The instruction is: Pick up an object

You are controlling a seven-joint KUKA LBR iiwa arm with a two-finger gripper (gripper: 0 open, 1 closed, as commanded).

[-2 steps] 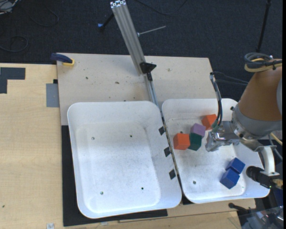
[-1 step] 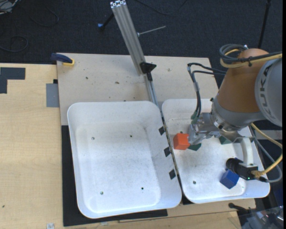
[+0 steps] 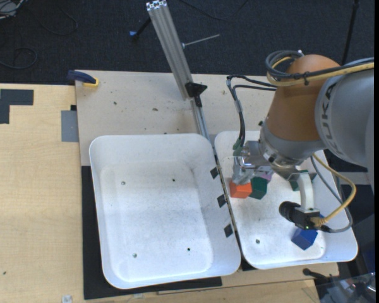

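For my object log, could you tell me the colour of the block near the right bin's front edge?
Blue, clearest in the camera view.

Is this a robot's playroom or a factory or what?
Probably a robot testing lab. A big grey and orange arm reaches over two white bins with small blocks like the blue one, and loose cables lie on the dark floor.

Wooden bench [image 3: 139, 103] carries two white bins: left bin [image 3: 114, 150], right bin [image 3: 341, 251]; slanted aluminium rail [image 3: 170, 43] rises behind; blue-yellow clamp [image 3: 83, 77] at bench corner; dark carpet [image 3: 82, 24] beyond.
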